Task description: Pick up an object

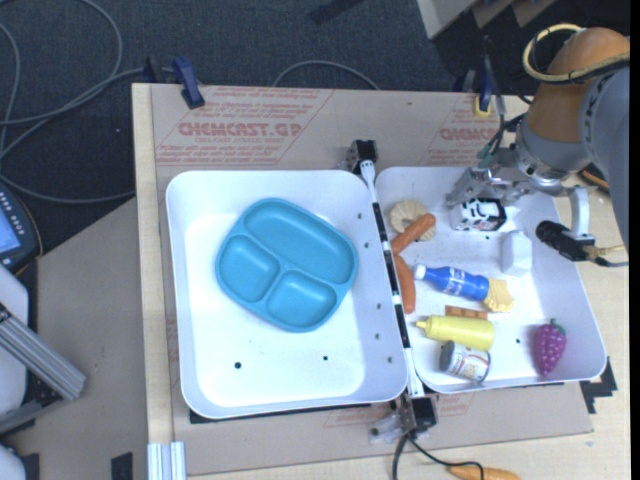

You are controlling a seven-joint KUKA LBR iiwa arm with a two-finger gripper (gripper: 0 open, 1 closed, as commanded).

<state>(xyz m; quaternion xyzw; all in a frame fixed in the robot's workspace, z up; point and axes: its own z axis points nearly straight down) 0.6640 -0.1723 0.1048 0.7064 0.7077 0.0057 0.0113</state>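
My gripper (pixel 483 200) is low over the far part of the right bin (pixel 580 313), reaching in from the right. A small black-and-white toy (pixel 484 215) lies directly under it, and whether the two touch is hidden. Close by to the left are a tan round biscuit (pixel 407 212) and an orange sausage (pixel 414 232). A white block (pixel 515 254) lies just in front of the gripper.
Also in the right bin are a second sausage (pixel 404 284), a blue bottle (pixel 455 282), a yellow cheese piece (pixel 498 296), a yellow mustard bottle (pixel 460 330), a small can (pixel 466 362) and purple grapes (pixel 547 346). A blue divided plate (pixel 287 264) lies in the left bin (pixel 200 368).
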